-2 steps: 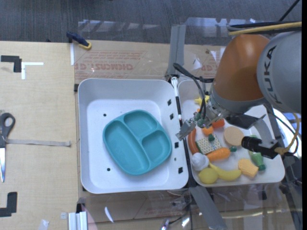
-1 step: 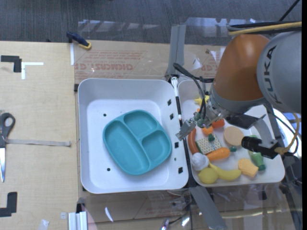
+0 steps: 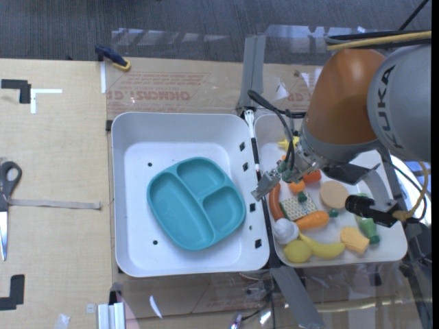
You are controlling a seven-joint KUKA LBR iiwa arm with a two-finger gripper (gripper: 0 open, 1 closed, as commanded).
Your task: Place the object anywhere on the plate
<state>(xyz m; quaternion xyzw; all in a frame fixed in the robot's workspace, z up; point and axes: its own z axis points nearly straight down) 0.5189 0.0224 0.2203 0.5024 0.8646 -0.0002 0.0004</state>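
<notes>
The arm hung over the right bin [image 3: 392,247], its gripper [image 3: 291,171] low above the toy food near that bin's left wall. Whether it was clenched or released, I couldn't tell; the wrist hid too much, and nothing showed clearly as held. The candidates lay crowded beneath it: an orange piece [image 3: 306,177], a waffle-like square [image 3: 296,207], a carrot [image 3: 313,219], a tan disc [image 3: 334,195], and, nearer, a banana [image 3: 322,247] with a lemon [image 3: 298,251] beside it. Which one was the object, I couldn't say.

Over in the left bin [image 3: 127,204] sat the teal plate [image 3: 196,203], three compartments, nothing on it, tilted across the middle with white floor open all round. That looked a generous target. The awkward part, I judged, was the pair of bin walls meeting between pile and plate: anything carried across would need lifting above them.
</notes>
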